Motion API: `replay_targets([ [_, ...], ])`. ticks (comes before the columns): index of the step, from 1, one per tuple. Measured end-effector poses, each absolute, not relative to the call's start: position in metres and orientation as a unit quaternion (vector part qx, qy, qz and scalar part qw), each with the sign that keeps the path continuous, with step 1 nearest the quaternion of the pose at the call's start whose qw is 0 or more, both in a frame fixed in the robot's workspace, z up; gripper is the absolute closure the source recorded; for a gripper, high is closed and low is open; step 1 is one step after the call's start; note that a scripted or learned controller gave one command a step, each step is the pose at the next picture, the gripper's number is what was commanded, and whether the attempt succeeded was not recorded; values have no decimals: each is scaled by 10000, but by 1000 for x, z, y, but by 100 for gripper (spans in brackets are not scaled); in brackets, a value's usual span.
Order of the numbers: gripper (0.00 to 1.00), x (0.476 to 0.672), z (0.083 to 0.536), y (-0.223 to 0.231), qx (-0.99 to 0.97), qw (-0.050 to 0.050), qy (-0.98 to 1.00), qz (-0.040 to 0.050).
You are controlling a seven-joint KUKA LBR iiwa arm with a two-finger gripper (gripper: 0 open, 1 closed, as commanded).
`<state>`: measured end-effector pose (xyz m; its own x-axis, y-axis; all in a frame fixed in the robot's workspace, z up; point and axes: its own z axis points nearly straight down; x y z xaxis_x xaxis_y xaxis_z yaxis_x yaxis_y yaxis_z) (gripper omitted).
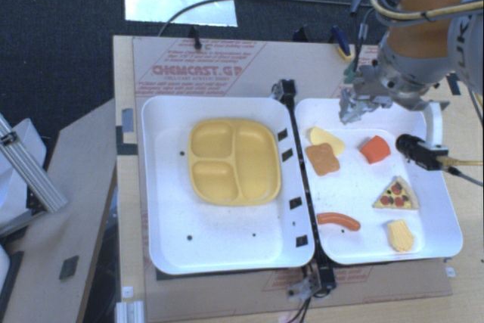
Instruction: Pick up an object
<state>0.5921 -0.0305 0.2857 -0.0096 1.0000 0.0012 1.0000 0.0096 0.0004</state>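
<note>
Objects: six small toy food pieces lie loose in the right-hand shallow white bin (446,238), none of them lifted.
Pale yellow cheese wedge (327,138): at 10 o'clock in that bin, touching the brown toast-like square (323,159) just below it.
Orange-red block (374,149): near the bin's middle top, at 3 o'clock from the cheese.
Pizza slice with red dots (396,195): at 4 o'clock from the bin's centre.
Red sausage (338,221): at 7 o'clock, lying flat near the front.
Yellow ridged piece (401,235): at 5 o'clock, beside the front wall.
Tool (354,111): hangs over the bin's 11 o'clock corner, above the cheese wedge; nothing visible between its fingers, and whether they are spread or pressed together cannot be told.
Left-hand white bin (162,238): carries a yellow compartment plate (233,161) near its centre.
Surface (76,185): pale wood under both bins.
</note>
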Motion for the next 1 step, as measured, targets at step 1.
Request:
replay_targets([
  [1,100,574,261,21,-7038,9,-7104,-3],
])
